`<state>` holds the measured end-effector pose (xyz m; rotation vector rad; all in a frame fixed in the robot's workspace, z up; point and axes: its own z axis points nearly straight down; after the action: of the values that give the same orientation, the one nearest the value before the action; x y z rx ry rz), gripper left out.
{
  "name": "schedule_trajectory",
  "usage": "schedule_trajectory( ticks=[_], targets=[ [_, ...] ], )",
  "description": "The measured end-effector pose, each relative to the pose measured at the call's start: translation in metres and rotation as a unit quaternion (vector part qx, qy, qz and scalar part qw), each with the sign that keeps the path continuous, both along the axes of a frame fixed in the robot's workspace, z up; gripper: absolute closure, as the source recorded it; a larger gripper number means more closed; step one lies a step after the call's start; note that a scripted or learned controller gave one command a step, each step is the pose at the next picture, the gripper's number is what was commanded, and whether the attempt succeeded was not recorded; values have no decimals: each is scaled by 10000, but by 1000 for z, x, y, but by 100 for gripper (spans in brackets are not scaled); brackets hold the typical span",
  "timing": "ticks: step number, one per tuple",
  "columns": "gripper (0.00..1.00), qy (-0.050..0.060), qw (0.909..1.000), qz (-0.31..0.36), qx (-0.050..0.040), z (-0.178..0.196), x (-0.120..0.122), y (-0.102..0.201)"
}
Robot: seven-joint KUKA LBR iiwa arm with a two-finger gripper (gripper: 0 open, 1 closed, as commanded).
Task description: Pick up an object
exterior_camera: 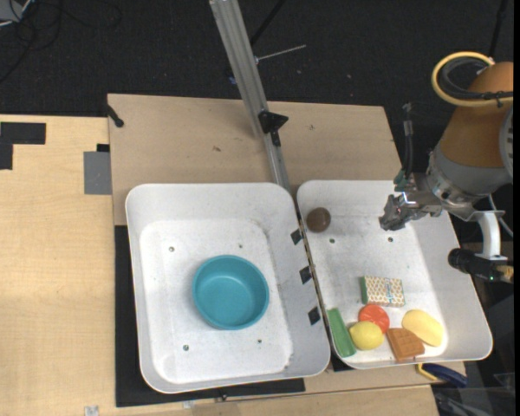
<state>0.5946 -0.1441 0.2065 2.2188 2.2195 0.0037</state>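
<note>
Smooth white bin (pixel 433 258) under metal tool (pixel 393 219).

Two shallow white bins sit side by side on the desk (pixel 43 258), the left bin (pixel 156 224) touching the right bin (pixel 468 319) along a seam with black clips (pixel 304 274). A slanted aluminium rail (pixel 247 76) rises behind them, and black cables (pixel 35 7) trail over the dark floor
</note>
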Motion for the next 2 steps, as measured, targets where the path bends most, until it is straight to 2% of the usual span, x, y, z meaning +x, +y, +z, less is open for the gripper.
schedule_trajectory(
  ticks=[1,2],
  targets=[
    [100,8,10000,-4,0,35,0,0],
    [100,27,10000,9,6,26,-11,43]
  ],
)
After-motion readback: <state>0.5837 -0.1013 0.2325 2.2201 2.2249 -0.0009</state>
